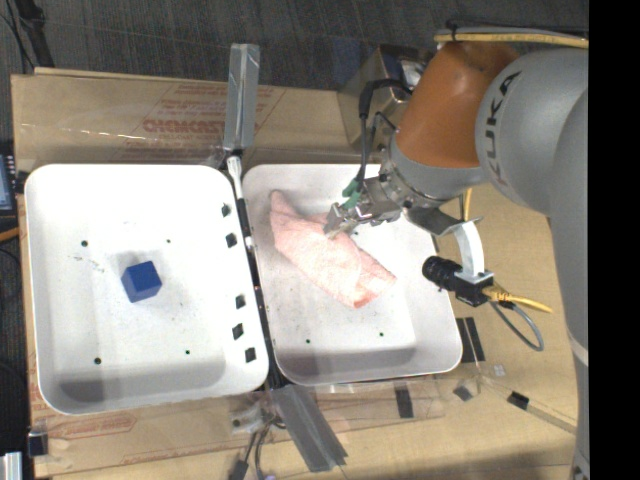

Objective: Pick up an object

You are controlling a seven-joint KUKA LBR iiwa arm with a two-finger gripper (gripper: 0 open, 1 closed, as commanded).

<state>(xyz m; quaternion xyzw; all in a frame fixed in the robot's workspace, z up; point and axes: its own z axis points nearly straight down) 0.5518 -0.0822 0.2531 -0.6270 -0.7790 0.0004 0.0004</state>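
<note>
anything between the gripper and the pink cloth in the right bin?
Nothing visible. The gripper sits right at the upper edge of the pink cloth in the right bin, with no other object between them. The blue cube is off in the left bin.

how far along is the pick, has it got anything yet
Done so far: the arm has reached into the right bin and its claw sits at the upper edge of the pink cloth. In hand: nothing that shows; the cloth lies flat on the bin floor. Left: closing on it and lifting it clear. The blue cube sits alone in the left bin, away from the claw.
</note>
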